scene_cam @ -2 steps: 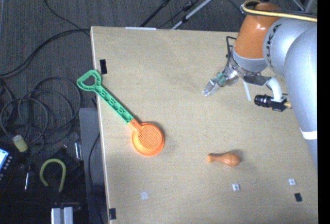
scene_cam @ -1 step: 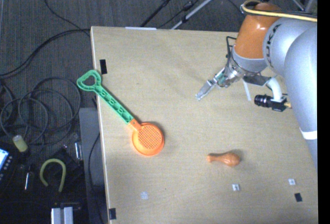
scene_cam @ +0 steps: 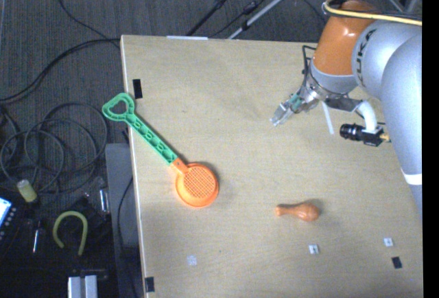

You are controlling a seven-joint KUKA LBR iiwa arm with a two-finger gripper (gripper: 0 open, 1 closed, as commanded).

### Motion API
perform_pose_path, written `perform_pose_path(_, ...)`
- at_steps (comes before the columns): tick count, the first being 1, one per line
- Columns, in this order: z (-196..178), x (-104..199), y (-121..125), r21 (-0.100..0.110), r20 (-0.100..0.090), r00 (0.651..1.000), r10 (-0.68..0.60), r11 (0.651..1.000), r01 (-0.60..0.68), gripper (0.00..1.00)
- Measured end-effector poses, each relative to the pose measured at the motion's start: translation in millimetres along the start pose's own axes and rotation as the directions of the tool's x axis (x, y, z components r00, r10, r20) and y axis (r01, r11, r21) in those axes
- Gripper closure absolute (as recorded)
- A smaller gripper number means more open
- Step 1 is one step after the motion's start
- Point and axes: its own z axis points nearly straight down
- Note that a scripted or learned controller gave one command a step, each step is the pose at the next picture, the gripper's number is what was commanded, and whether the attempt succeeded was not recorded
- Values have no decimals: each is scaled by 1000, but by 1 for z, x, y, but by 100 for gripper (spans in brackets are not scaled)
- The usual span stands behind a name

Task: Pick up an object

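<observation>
claw (scene_cam: pixel 282 115) open, holding nothing, above bare bench (scene_cam: pixel 226 77) | orange drumstick toy (scene_cam: pixel 300 211) well below it in view; sieve (scene_cam: pixel 180 165) off to view-left | risk: rounded toy may roll or squirt from fingertips if closing off-centre

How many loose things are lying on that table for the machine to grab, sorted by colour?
Green and orange: 1, the sieve with a green handle and orange mesh head
Orange only: 1, the small pear-shaped piece
Total: 2 on the table
</observation>
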Motion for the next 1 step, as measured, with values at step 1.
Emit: perform_pose_path(1,-9,1,1,-3,-1,1000,1,1000,-1,100)
